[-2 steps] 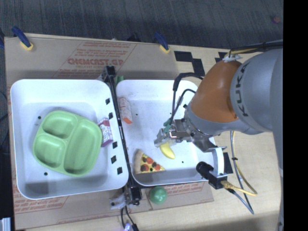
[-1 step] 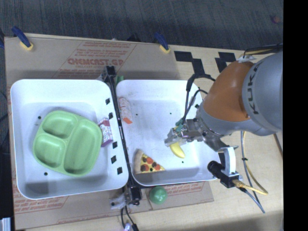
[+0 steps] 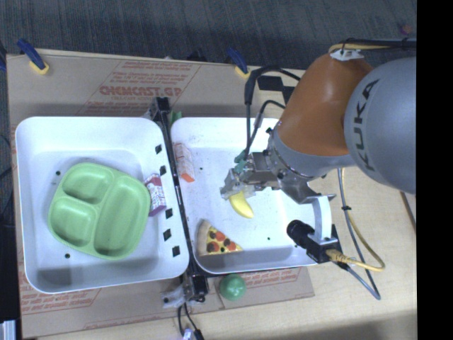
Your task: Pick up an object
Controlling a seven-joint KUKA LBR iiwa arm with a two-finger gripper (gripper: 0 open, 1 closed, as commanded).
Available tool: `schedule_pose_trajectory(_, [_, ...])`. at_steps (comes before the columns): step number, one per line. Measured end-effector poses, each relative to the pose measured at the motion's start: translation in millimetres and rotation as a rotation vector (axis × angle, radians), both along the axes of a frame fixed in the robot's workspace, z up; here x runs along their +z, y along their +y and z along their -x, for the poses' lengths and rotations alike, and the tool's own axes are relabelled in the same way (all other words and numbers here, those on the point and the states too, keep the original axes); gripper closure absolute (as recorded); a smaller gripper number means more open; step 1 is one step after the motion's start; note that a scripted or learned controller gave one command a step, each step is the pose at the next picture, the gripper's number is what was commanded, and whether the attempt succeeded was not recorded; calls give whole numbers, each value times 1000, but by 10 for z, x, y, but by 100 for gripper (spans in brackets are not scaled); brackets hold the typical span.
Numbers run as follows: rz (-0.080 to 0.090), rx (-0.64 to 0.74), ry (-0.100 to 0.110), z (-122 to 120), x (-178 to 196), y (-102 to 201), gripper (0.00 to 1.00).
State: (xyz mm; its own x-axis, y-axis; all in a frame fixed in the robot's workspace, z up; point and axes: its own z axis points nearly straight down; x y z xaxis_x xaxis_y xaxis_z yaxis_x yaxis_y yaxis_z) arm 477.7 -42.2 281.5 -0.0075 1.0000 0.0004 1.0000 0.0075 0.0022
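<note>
My gripper [image 3: 236, 183] hangs low over the middle of the right bin [image 3: 212, 129], under the grey arm with its orange band. A small yellow banana [image 3: 243, 205] lies on the bin floor directly below and in front of the gripper tip, touching it or nearly so. A toy pizza slice [image 3: 216, 241] lies near the bin's front left corner. An orange and white carrot-like piece [image 3: 184, 163] rests along the bin's left wall.
The left bin [image 3: 35, 137] holds a green divided plate [image 3: 99, 207] and a purple packet [image 3: 156, 193] by its right wall. A green ball [image 3: 231, 286] sits on the cardboard in front of the right bin. Cables trail at the right.
</note>
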Motion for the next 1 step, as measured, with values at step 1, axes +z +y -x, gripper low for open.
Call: schedule_pose_trajectory(1, [0, 5, 0, -6, 101, -2, 100])
